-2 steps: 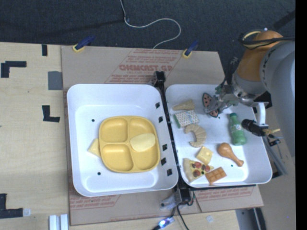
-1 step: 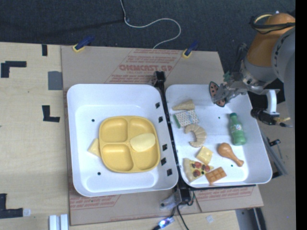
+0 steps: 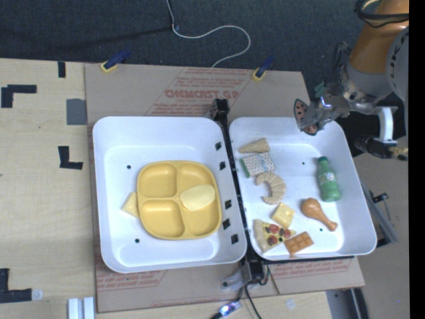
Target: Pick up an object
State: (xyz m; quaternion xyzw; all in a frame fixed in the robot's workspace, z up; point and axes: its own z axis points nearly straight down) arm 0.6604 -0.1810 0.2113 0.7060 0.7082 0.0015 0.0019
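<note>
Green bottle (image 3: pixel 327 179) lies lengthwise, cap toward the bin's far rim.

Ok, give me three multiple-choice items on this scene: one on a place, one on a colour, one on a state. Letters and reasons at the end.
1. Where does the yellow four-compartment plastic plate lie?
A. left white bin
B. right white bin
C. on the cardboard

2. What colour is the small plastic bottle in the right white bin?
A. red
B. green
C. blue

3. How is the end effector placed?
A. down among the food items
B. at the far rim of the right bin, apart from the items
C. over the plate

Answers: 1 A, the plate fills the middle of the left white bin. 2 B, the bottle is plainly green. 3 B, it sits at the bin's far rim, away from the toy croissant and the rest.
</note>
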